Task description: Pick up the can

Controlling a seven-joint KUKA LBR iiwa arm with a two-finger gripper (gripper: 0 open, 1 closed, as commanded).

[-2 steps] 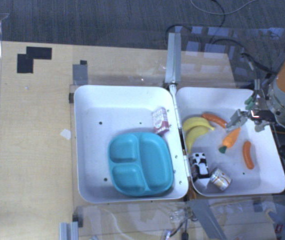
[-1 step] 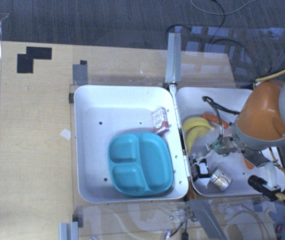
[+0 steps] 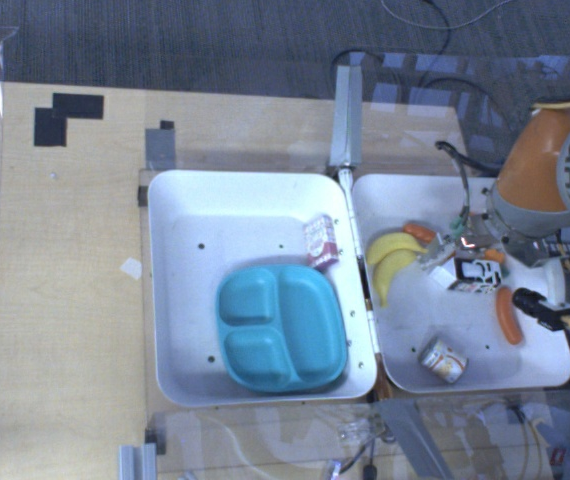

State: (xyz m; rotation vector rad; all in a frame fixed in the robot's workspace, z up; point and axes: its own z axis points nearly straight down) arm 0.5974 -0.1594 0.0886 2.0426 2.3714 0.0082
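a: where's the can (image 3: 443, 360)?
b: lying tipped in the right bin (image 3: 535, 373), near the front wall, untouched.
a: and the tool (image 3: 462, 256)?
b: over the bananas (image 3: 393, 258), well apart from it; grip impossible to tell. approach step, probably; needs shifting forward, then descending.

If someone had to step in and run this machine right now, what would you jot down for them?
Tool: low over the right white bin, beside the yellow bananas; whether it is open or shut can't be made out.
Small silver can: lying on its side near the right bin's front edge, apart from the tool and untouched.
Also in that bin: an orange sausage-shaped toy. The left white bin holds a blue divided plastic plate and a small red-and-white packet.
Done: nothing visible.
Left: bring the tool to the can, grip it, lift.
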